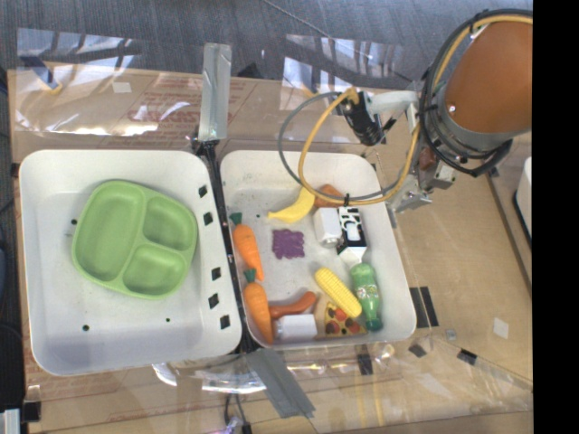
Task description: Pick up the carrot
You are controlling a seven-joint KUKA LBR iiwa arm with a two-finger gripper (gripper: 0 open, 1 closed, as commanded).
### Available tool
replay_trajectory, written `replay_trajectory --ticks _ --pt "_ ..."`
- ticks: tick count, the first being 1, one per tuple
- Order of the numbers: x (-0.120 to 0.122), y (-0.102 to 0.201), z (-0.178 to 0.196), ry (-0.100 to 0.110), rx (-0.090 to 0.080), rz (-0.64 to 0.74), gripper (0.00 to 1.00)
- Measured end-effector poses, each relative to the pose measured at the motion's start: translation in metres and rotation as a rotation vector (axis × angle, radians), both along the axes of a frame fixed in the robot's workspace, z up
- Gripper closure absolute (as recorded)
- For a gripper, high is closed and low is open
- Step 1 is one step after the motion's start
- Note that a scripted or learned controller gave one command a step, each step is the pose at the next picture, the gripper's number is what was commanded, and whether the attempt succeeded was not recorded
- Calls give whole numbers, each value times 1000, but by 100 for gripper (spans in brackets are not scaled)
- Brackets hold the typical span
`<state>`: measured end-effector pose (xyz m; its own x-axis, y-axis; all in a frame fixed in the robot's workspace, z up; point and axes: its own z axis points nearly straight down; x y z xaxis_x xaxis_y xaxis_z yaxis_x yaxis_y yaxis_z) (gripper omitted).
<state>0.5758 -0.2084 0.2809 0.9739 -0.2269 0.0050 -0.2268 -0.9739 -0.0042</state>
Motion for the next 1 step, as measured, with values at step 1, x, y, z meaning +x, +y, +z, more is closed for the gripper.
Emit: replay_trajectory --ticks 1 --pt "-59 0 -43 7 3 28 100"
